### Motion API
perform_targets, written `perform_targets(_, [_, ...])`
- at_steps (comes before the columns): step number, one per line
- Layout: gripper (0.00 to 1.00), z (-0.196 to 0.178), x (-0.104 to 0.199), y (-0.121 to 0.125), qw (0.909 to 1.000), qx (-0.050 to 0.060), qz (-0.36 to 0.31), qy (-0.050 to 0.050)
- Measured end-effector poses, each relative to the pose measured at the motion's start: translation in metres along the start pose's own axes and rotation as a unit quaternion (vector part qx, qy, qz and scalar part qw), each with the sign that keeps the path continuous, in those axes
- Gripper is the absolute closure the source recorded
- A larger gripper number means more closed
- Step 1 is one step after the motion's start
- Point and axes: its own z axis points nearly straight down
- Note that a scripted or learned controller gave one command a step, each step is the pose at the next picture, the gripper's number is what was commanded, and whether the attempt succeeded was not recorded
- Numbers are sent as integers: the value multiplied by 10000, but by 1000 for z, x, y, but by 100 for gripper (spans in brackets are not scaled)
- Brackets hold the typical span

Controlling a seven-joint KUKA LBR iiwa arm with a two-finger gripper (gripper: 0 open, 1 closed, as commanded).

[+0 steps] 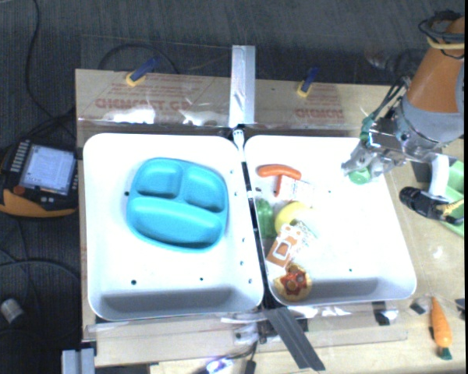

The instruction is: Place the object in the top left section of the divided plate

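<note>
The blue divided plate (pixel 177 202) lies in the left bin (pixel 109 271), with two small sections on its far side and one long section nearer me. My gripper (pixel 360 168) hangs over the far right part of the right bin (pixel 359 240). A small green object (pixel 360 176) shows between its fingertips, held above the bin floor. The plate is well to the left of the gripper, across the divider between the bins.
Along the right bin's left side lie an orange sausage-shaped toy (pixel 278 171), a yellow lemon (pixel 290 213), a green item (pixel 265 213), a small carton (pixel 285 246) and a red-brown piece (pixel 294 280). Tools and a green-white item (pixel 452 179) sit on the bench to the right.
</note>
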Motion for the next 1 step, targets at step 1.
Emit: perform_targets(1, [100, -114, -2, -37, 9999, -7, 111, 6])
